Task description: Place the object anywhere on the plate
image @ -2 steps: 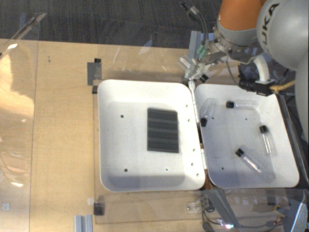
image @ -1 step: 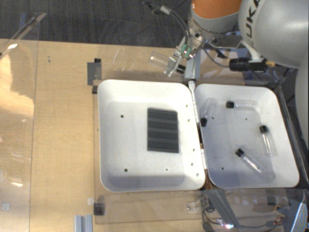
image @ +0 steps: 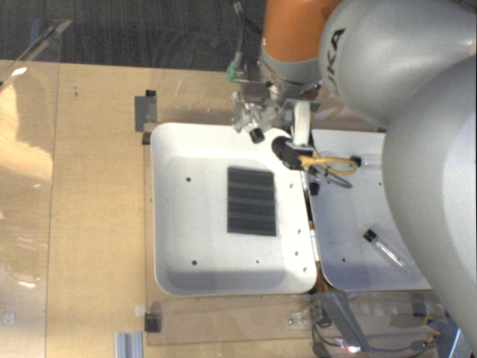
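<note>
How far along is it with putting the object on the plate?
Done: nothing, the dark plate is bare. In hand: the claw sits over the far rim of the left bin. Left: the small black-capped object, lying in the right bin, must reach the plate.

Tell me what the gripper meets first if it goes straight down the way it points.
The gripper would likely meet the left bin, its bare floor near the far right corner, not the dark ribbed plate; depth is unclear.
</note>
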